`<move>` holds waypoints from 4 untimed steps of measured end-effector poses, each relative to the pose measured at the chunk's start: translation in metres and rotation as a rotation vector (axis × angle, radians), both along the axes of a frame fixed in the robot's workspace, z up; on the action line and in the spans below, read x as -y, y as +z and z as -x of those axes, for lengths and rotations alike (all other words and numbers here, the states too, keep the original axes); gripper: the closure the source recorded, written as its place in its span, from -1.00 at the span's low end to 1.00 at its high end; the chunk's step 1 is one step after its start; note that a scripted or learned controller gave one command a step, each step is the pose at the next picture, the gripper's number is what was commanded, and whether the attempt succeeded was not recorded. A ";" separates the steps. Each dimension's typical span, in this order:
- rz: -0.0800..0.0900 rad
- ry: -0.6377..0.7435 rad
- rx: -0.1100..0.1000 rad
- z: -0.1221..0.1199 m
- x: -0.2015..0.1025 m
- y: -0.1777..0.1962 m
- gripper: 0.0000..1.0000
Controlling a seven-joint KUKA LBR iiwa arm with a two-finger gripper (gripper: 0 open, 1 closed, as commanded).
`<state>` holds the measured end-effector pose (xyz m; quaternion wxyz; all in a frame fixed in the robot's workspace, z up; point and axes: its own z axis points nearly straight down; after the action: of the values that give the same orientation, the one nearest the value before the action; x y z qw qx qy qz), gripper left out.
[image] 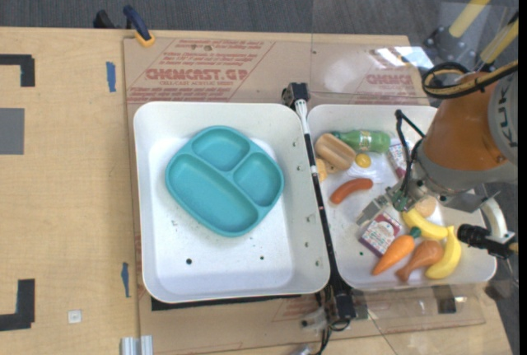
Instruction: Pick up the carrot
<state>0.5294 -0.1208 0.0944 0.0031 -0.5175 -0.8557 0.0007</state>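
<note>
Two white bins stand side by side on the wooden bench (58, 205), on a sheet of brown cardboard (206, 65). The left bin (165, 263) holds a teal plate (224, 179) with three compartments. The right bin (350, 263) holds a group of toy foods.

The arm (461, 139) comes in from the right and is bent down over the right bin, with its orange band above the wrist. The gripper (394, 201) is low in the bin, near the middle of the food. Its tips are dark and small among the things under it, so I cannot tell how wide it stands, and I see nothing held in it.

The banana (440, 245) lies curved at the right side of the bin. The hot dog bun (335, 151) is in the upper left part, and a green bottle (366, 139) lies just beside it. A red sausage (352, 189) lies under the bun. The small dark red packet (379, 234) is just below the gripper.

The carrot (393, 254) lies at the lower part of the right bin, tilted, with its thin end to the lower left. It is below the gripper and a little to the right, near but apart from it. The packet touches its upper left side, and a second orange-brown piece (420, 259) lies against its right side, next to the banana.
</note>
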 end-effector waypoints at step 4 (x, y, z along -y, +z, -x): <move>0.000 0.307 0.017 0.045 -0.006 -0.005 -1.00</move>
<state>0.4845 -0.1152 0.0897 -0.0042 -0.3806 -0.9247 -0.0032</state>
